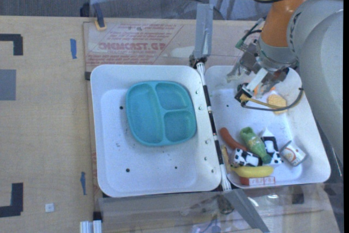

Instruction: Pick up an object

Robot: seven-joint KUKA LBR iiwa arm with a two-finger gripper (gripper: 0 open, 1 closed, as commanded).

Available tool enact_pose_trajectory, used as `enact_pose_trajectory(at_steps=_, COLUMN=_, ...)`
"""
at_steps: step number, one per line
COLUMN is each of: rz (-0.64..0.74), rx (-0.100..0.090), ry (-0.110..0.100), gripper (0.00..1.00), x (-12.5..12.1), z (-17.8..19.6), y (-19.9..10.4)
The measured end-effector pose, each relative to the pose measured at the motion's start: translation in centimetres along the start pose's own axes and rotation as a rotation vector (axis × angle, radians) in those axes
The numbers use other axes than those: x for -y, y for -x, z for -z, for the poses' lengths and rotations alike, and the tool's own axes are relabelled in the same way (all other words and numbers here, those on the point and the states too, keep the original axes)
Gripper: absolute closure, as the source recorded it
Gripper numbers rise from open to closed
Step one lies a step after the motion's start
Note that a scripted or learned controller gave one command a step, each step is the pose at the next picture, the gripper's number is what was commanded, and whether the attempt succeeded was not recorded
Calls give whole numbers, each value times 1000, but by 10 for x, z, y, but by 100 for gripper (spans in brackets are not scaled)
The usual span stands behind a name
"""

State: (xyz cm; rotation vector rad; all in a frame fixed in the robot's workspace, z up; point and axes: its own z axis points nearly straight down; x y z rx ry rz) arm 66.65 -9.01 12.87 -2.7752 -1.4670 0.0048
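- Leftmost, well to the left of the gripper (253, 76), the left bin (103, 133) holds a teal divided plate (161, 113) lying flat towards its upper middle. White floor is bare on all sides of the plate, widest below it.
- Just left of the gripper runs the seam where the two bins meet. The gripper hangs over the upper left part of the right bin (313, 136), close to that seam and to the bin's top edge.
- Whether the gripper is open or closed cannot be told from this angle, and nothing can be seen in its hold.
- Below the gripper and slightly left, a red sausage (230, 139) lies slanted near the seam, well apart from the gripper.
- Below the gripper, a black-and-white cow toy (245, 159), a green bottle (253, 142) and a banana (255, 171) are bunched together, touching, along the bin's lower edge.
- Between the gripper and that bunch the bin floor is bare.
- Just right of the gripper and a little lower lies a flat orange disc (277, 100), the nearest thing to it.
- Lower right of the gripper, a small can (293, 154) lies tipped beside the bunch, with bare floor to its right.
- The grey arm (322, 35) covers the bin's upper right corner.
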Motion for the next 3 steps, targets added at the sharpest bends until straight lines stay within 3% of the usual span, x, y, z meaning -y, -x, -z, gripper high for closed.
enact_pose_trajectory(at_steps=1, rz=-20, rx=-1, ry=5, gripper=0, x=-41, z=-10, y=59)
enact_pose_trajectory(at_steps=2, rz=-124, rx=-2, ry=6, gripper=0, x=-61, z=9, y=88)
enact_pose_trajectory(at_steps=3, rz=-238, rx=-1, ry=-1, gripper=0, x=-8, z=21, y=110)
